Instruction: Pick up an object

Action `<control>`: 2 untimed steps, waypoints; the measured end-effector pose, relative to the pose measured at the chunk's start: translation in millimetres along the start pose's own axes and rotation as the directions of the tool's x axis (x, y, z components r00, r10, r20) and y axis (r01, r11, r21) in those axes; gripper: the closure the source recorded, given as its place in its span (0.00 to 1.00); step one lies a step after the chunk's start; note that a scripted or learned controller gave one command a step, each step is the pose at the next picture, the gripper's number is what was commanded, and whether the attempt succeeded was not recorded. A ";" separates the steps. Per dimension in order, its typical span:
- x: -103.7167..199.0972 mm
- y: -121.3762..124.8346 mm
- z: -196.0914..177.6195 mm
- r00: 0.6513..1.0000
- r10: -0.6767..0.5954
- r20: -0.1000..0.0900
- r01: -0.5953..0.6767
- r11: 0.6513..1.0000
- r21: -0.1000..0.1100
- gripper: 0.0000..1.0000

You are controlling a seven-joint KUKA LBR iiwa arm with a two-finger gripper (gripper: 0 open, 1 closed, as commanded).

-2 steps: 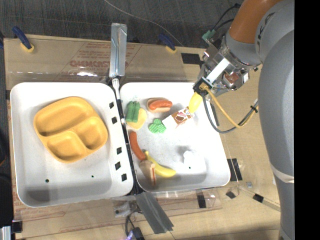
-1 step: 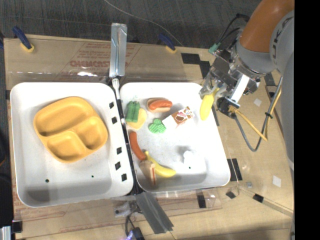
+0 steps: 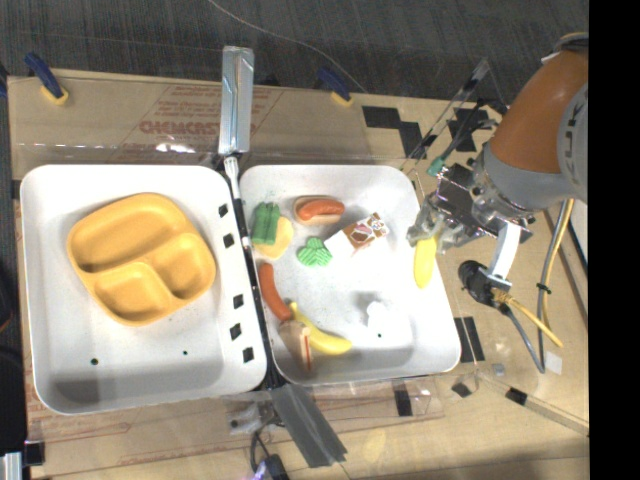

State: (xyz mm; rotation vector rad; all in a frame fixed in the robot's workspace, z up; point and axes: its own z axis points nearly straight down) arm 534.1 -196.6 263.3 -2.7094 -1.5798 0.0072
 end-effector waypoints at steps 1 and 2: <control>1.0 0.2 -9.6 1.000 -0.005 0.000 0.005 1.000 0.002 1.00; 21.5 -2.2 63.9 0.983 -0.184 0.000 0.184 0.983 0.001 1.00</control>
